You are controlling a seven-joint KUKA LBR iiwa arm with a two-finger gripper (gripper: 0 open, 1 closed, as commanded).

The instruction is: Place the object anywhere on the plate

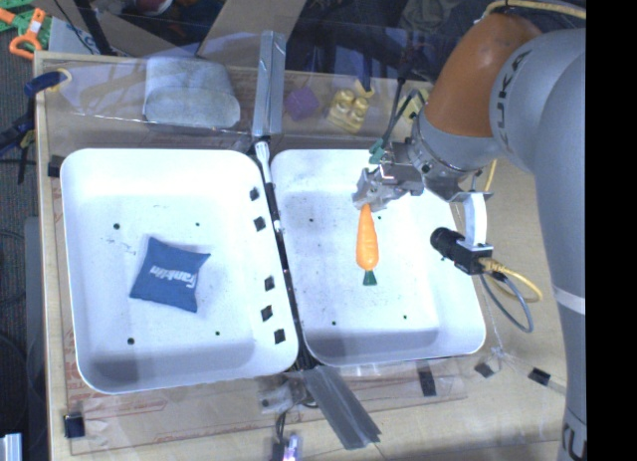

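Observation:
An orange carrot (367, 240) with a green stem end pointing toward the front lies lengthwise in the right bin (328, 335). Its narrow upper tip sits between the fingers of my gripper (372, 197), which is shut on that tip near the bin's back middle. The rest of the carrot hangs down below the gripper toward the bin's centre. A blue bean bag (170, 274) with white lettering rests in the left bin (90, 349), left of its centre.
A raised divider (271, 250) with black clips separates the two bins. A black cable fitting (456, 247) and yellow cable (518, 290) hang over the right bin's right rim. A grey pouch (191, 94), a purple toy (302, 104) and a yellow toy (348, 109) lie behind the bins.

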